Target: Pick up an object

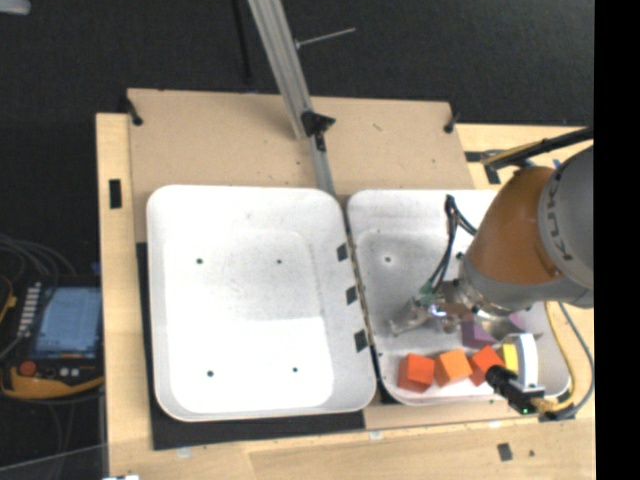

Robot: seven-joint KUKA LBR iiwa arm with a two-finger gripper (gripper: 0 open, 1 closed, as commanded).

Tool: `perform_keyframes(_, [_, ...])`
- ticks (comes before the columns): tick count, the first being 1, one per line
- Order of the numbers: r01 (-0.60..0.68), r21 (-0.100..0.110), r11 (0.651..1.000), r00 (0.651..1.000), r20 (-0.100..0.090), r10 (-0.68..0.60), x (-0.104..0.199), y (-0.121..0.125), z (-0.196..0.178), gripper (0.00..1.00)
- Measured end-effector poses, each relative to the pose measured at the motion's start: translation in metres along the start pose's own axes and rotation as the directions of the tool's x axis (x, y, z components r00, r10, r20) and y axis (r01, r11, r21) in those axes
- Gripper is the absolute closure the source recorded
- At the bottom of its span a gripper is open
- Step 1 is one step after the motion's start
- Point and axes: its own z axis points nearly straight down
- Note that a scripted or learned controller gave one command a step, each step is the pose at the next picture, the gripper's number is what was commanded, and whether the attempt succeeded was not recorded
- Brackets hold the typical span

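the claw (432, 311) hangs low inside the right bin (400, 230), its metal tip over bare bin floor; whether it is open or shut cannot be told from this slant, and nothing is seen held in it. the nearest candidates, an orange-red block (416, 372) and an orange block (453, 366), lie side by side along the bin's near wall, just below the claw toward the counter's (300, 138) front edge. a purple piece (517, 320) and a yellow piece (511, 353) sit partly hidden under the arm's wrist, so the open blocks look the easier pick.

arm (530, 238) hiding right bin's (400, 218) far side
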Motion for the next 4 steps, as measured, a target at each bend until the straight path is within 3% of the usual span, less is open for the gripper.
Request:
perform_keyframes(1, [-0.001, -0.006, 1.0, 1.0, 0.001, 0.001, -0.002, 0.001, 0.024, 0.0])
perform_keyframes(2, [-0.008, -0.012, 1.0, 1.0, 0.001, 0.008, -0.003, 0.002, 0.012, 1.0])
perform_keyframes(4, [0.005, -0.014, 1.0, 1.0, 0.002, -0.005, -0.003, 0.014, -0.1, 1.0])
